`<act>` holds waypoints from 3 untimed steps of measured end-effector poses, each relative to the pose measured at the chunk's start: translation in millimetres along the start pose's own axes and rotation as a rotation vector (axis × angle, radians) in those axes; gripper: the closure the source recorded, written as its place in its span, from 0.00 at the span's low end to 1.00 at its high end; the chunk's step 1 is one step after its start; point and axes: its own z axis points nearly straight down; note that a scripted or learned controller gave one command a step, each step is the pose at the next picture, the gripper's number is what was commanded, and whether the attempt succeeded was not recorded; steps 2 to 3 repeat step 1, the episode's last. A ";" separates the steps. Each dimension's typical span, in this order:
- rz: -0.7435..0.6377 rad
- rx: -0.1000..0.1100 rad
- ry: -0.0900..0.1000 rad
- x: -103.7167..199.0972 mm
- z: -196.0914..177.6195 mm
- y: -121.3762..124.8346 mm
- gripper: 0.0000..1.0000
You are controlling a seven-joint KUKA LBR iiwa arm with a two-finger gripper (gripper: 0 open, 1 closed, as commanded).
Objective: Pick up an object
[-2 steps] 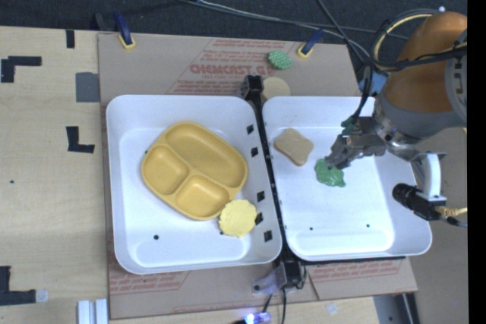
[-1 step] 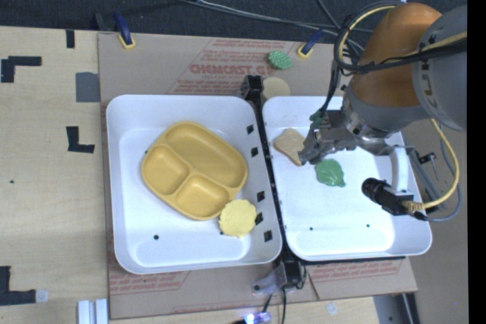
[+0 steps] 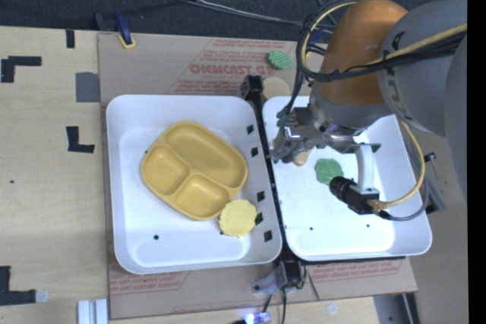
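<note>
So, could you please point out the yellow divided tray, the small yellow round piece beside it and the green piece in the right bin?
yellow divided tray (image 3: 194, 169): camera view, on the central ridge between its compartments.
small yellow round piece (image 3: 238, 218): camera view, on its middle.
green piece (image 3: 328, 169): camera view, on its top face.

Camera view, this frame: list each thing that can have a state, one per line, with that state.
Yellow divided tray: lying flat in the left bin, right way up, nothing in its compartments.
Yellow round piece: flat on the left bin's floor, at the tray's lower right edge.
Green piece: loose on the right bin floor.
Green round piece: outside the bins, on the cardboard.
End effector: low over the right bin's left side; grip unclear.
</note>
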 end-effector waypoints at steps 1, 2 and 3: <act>0.000 0.000 -0.001 57.2 1.9 5.5 1.00; 0.000 0.000 -0.001 57.2 1.9 5.5 1.00; 0.000 0.000 -0.001 57.2 1.9 5.5 1.00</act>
